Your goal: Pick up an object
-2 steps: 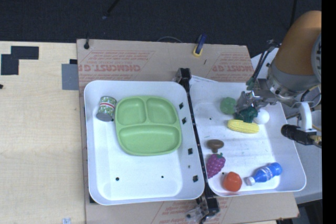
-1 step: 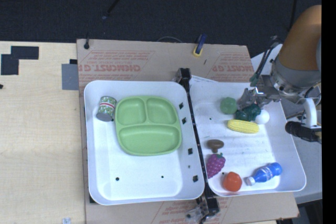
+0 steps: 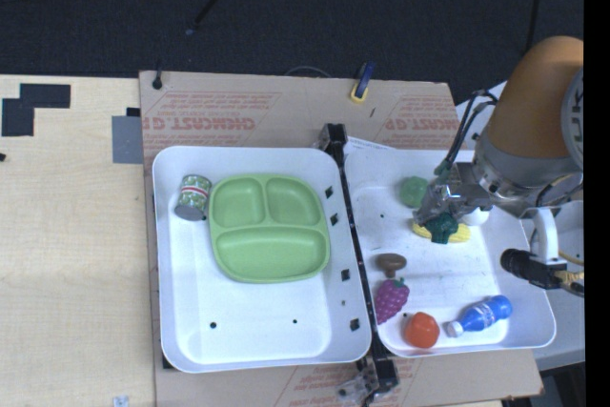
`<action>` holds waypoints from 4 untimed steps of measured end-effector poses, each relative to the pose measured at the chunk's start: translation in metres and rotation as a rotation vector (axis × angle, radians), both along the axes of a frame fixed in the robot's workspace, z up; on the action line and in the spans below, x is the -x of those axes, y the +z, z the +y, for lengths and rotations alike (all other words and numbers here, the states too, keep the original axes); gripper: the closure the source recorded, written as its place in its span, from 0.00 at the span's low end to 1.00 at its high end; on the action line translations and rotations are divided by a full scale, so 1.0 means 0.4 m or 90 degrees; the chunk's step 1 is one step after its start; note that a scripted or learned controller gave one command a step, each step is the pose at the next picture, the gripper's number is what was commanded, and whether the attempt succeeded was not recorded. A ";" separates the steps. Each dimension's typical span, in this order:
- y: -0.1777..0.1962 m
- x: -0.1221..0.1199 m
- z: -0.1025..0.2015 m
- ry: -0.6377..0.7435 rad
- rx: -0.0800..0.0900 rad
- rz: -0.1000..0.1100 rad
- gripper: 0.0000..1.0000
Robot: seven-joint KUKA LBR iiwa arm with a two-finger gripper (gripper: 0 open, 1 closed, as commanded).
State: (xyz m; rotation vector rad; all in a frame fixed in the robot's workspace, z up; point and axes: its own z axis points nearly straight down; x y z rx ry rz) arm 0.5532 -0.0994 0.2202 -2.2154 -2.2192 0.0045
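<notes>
My gripper (image 3: 440,213) is low in the right bin (image 3: 534,324), at its upper middle. It hangs right over a yellow banana-like piece (image 3: 461,234) and a dark teal object (image 3: 444,230) that lies on it. A pale green round object (image 3: 413,192) lies just to the gripper's left. Further toward the front of this bin lie a brown mushroom-shaped piece (image 3: 390,262), a purple bunch of grapes (image 3: 391,298), a red tomato (image 3: 420,330) and a blue bottle (image 3: 482,315). The arm hides part of the bin's right side.
The left bin (image 3: 191,338) holds a green divided plate (image 3: 269,229) and a small can (image 3: 193,197) lying at its upper left. A black divider (image 3: 348,234) runs between the bins. Cardboard (image 3: 248,114) lies under both bins.
</notes>
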 end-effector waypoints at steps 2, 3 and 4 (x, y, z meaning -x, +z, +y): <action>0.007 0.125 0.085 0.001 0.000 -0.002 1.00; 0.038 0.136 0.107 0.000 0.001 -0.003 1.00; -0.004 0.130 0.096 -0.002 0.001 0.000 1.00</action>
